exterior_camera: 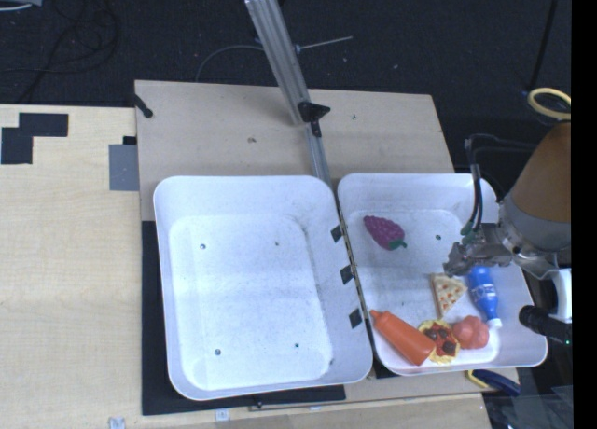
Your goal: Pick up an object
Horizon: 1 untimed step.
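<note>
Camera view: fingers (464, 257), state unclear, just above pizza slice (448, 294).

My right-hand bin (410, 189) held 5 candidate objects. A purple grape bunch (383, 230) with a green stem lay near the bin's middle, apart from the rest. A triangular pizza slice (447, 293) lay flat just beside a blue bottle (483, 295) with a white cap, the cap pointing toward the near rim. An orange carrot (403, 337) lay slantwise at the near left corner. A red-and-yellow toy (454, 336) lay between carrot and bottle, at the near rim.
</note>
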Motion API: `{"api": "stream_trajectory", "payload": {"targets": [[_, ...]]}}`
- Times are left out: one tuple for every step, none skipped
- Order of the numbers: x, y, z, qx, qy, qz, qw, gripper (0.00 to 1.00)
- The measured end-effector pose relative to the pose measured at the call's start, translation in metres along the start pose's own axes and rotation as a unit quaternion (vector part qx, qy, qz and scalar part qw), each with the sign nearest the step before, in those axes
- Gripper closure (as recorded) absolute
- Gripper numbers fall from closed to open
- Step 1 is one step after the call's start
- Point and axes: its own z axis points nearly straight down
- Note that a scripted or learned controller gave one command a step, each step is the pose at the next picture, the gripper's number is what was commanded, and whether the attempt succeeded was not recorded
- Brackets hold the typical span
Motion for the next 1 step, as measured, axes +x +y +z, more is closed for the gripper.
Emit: {"api": "stream_trajectory", "payload": {"targets": [[-0.0033, 0.0026, -0.062, 0.0, 0.0, 0.0, 1.0, 1.0]]}}
